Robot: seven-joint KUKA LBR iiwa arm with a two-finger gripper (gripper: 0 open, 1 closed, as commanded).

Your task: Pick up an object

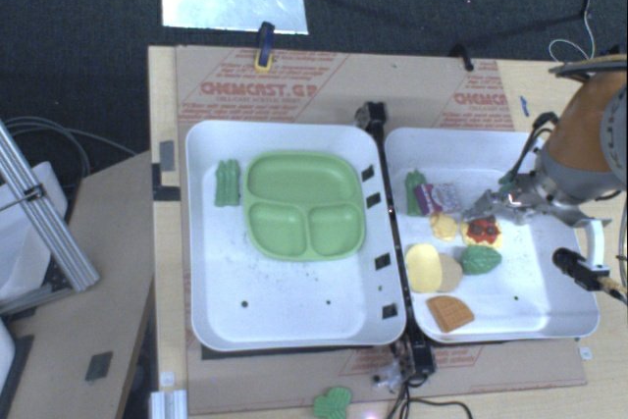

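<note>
We take the red toy (482,231) in the right bin (564,309), right of frame centre, as the likely target; it lies among other toy food, a green leaf (480,259) touching it below. The gripper (494,203) hangs low just above it. We cannot tell how its jaws stand. Nothing appears lifted: the pick is not yet done. The left bin (211,309) holds a green tray (302,204).

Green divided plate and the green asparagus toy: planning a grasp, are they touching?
Apart. The camera view shows white bin floor between the green divided plate and the asparagus toy.
</note>
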